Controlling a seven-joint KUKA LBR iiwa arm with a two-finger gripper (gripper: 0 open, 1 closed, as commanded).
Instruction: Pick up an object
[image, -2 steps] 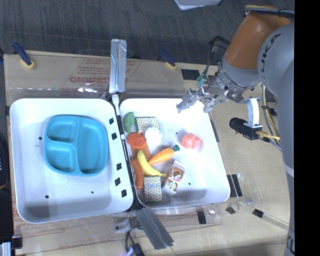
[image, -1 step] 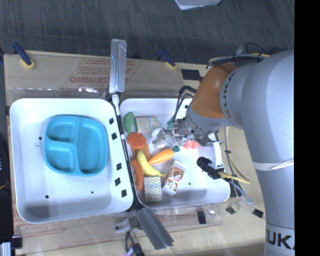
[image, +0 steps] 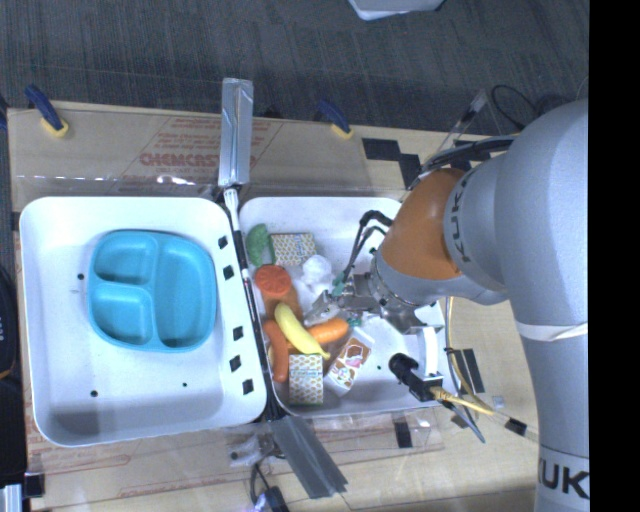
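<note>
Evidently unfinished: hand (image: 335, 296) low in the right bin (image: 400, 392) beside the banana (image: 298, 329); finger state cannot be told; nothing lifted.

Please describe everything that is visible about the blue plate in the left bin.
The blue plate is a light blue divided tray with rounded corners, and it looks like smooth plastic. Raised ridges split it into three compartments: two smaller ones on its left side and one long one on its right. It lies flat and face up on the floor of the left bin, nearer the bin's far end, turned slightly out of line with the bin walls. Nothing lies in it, and it touches nothing but the bin floor.
</note>
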